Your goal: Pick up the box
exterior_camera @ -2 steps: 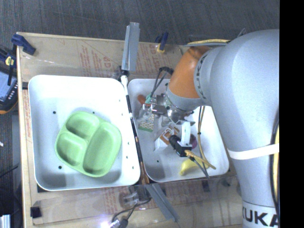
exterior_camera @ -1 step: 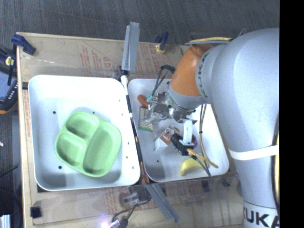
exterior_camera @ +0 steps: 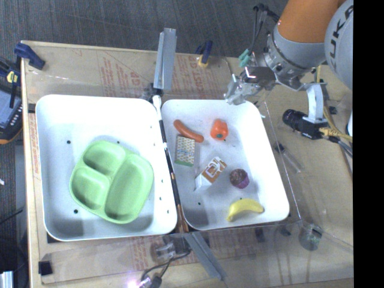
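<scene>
In the right bin (exterior_camera: pixel 273 179), the banana (exterior_camera: pixel 245 208) lies nearest, then the plum (exterior_camera: pixel 239 177) just beside the box (exterior_camera: pixel 211 171). Farther back lie the sausage (exterior_camera: pixel 188 131) and pepper (exterior_camera: pixel 219 129). The gripper (exterior_camera: pixel 241 92) hovers at the far rim, holding nothing; it should probably descend squarely over the box, avoiding the plum.

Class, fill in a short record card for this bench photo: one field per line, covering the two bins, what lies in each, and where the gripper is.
left bin: holds a green divided tray
right bin: holds six items
box: white and orange carton, near the middle, lying tilted
beside box: flat packet on its left, purple fruit on its right
far end: sausage, orange pepper
near end: banana
gripper: above the right bin's far edge, apart from the box
</scene>
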